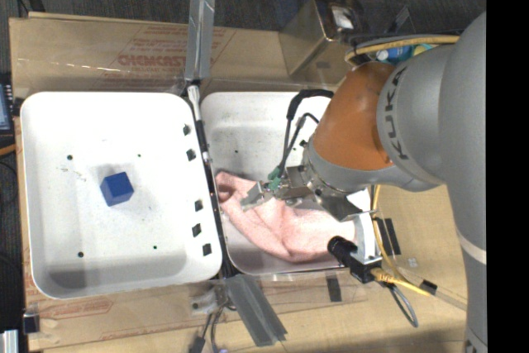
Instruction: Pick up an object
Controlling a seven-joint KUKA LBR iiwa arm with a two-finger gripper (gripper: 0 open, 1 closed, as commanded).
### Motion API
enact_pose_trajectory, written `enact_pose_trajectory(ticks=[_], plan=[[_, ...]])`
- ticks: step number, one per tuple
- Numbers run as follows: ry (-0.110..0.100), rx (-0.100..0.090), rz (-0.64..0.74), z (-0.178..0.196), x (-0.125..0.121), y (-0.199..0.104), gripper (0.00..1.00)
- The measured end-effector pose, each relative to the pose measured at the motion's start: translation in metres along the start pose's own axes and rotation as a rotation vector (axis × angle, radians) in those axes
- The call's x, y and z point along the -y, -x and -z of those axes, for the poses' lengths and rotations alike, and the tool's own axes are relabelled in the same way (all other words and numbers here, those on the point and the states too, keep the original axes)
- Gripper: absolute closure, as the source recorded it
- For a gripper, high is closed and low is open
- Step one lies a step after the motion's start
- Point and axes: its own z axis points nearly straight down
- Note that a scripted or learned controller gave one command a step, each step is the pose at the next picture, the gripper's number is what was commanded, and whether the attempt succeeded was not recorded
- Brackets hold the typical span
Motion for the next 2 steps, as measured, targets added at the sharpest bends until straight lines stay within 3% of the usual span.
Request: enact_pose_trajectory(ticks=[1, 2], plan=[[-0.002, -0.001, 0.164, -0.001, -0.001, -0.010, 0.00], [-0.001, 0.000, 0.132, -0.046, -0.035, 0.079, 0.00]])
